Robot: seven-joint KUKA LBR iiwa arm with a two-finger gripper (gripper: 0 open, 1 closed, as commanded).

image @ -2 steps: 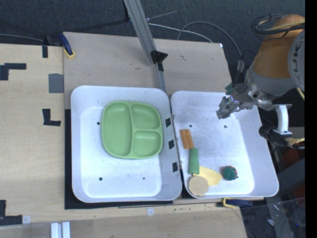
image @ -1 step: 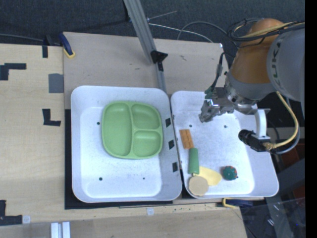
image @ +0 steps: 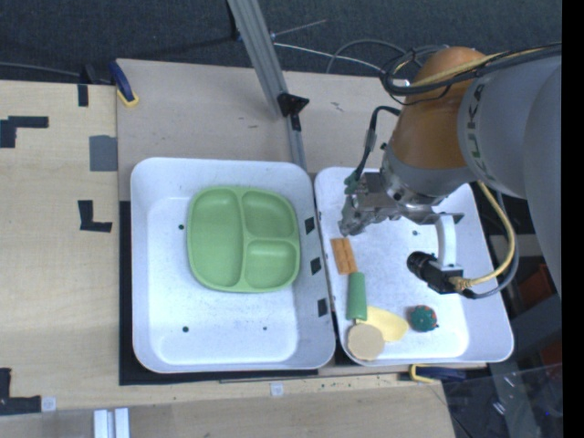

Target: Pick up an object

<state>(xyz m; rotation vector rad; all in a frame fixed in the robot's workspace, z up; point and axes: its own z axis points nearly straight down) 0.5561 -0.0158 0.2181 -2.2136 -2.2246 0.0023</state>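
Note:
My gripper (image: 352,221) hangs over the upper left of the right bin (image: 484,336), just above an orange block (image: 343,255) near the bin's left wall. I see nothing between its fingers. Below the orange block lie a green cylinder (image: 356,296), a yellow flat piece (image: 388,323) and a tan round disc (image: 366,340). A small teal and red object (image: 422,318) rests to the right of the yellow piece.
The left bin (image: 155,336) holds a green divided plate (image: 244,238). A metal pole (image: 265,53) slants down to the bins' far edge. A black cable fitting (image: 431,272) hangs off the arm over the right bin's middle.

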